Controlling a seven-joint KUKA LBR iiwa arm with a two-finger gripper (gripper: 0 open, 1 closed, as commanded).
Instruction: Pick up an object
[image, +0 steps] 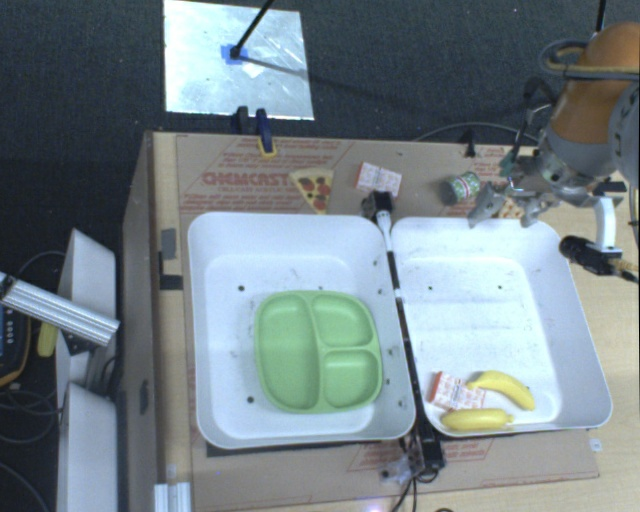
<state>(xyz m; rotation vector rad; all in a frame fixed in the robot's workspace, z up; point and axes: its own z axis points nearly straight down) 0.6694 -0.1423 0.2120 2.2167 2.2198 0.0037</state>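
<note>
My gripper (506, 208) hovers over the far right corner of the right bin (480, 300), above its back rim. Its fingers stand open with nothing between them. Two yellow bananas lie at that bin's near edge, one curved banana (503, 388) and one straight banana (478, 420) just in front of it. A red and white packet (453, 388) lies touching them on the left. A green divided plate (318, 350) rests in the left bin (230, 260). The gripper is far from all of these.
On the cardboard behind the bins lie a toy pizza slice (313, 188), a small printed card (378, 178) and a little green can (462, 186) just left of the gripper. A black divider (392, 280) runs between the bins.
</note>
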